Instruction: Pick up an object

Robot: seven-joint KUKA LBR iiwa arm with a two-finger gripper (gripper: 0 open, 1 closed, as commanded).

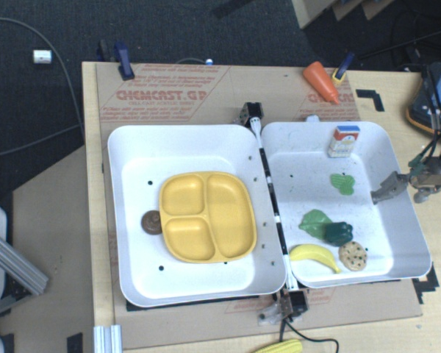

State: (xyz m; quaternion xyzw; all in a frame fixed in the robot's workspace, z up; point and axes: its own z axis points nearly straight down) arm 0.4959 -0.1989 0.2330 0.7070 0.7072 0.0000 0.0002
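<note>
The right bin (397,252) holds several small items. A white carton (343,141) stands at its back, and a flat green piece (342,184) lies in the middle. Toward the front are a light green item (315,220) touching a dark green pepper (338,232), a banana (314,256) and a speckled cookie (353,255). My gripper (398,184) reaches in over the bin's right rim, level with the flat green piece and right of it. It is small and partly cut off, with nothing visibly held.
The left bin (128,160) carries a yellow divided plate (206,216) with a brown disc (152,222) at its left edge. An orange object (322,83) lies on the bench behind the right bin. A blue clamp (123,61) sits at the bench's back left.
</note>
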